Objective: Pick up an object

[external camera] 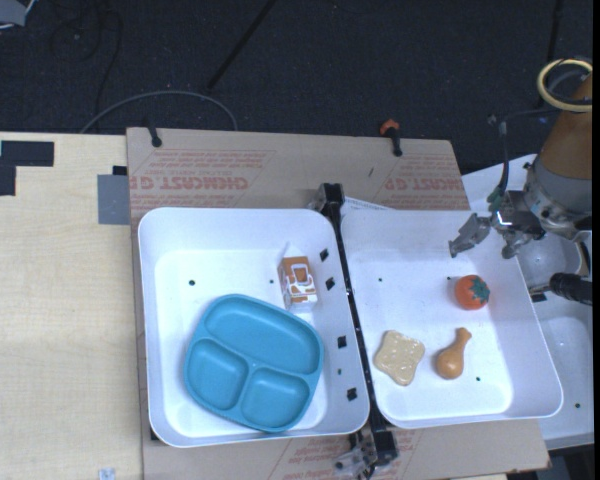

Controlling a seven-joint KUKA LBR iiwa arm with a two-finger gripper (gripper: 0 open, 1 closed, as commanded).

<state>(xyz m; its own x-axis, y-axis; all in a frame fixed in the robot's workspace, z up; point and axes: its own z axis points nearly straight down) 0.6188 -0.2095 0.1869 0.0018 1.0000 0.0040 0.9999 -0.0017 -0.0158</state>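
- Where the arm (pixel 565 158) reaches in from the right, the gripper (pixel 490 236) hangs over the upper right part of the right bin (pixel 420 253), near its far right corner.
- Two fingers visible: one grey finger (pixel 469 236) points left and down, the other sits near the bin's right wall. They stand spread apart, nothing between them. Gripper reads as parted and bare.
- Orange band of the arm shows above the wrist, with a yellowish cable loop (pixel 563 80) at its top.
- Just below the gripper, apart from it: a small red-orange tomato-like toy (pixel 471 291) with a green top, lying on the bin floor near the right wall.
- Lower in the same bin: an orange drumstick-shaped toy (pixel 453 354), thin end pointing up and right.
- Just left of the drumstick, not touching: a pale tan, bread-like piece (pixel 398 357), lying flat.
- Black divider strip (pixel 345 308) runs between the two bins, top to bottom.
- Left bin (pixel 165 268): a blue three-compartment plate (pixel 253 362) fills the lower half, tilted slightly relative to the bin walls.
- Above the plate's upper right edge: a small white-and-orange box (pixel 298 282), standing close to the divider side.
- Both bins rest on a brown cardboard sheet (pixel 230 173) with red printed lettering; pale wood bench (pixel 50 308) to the left.
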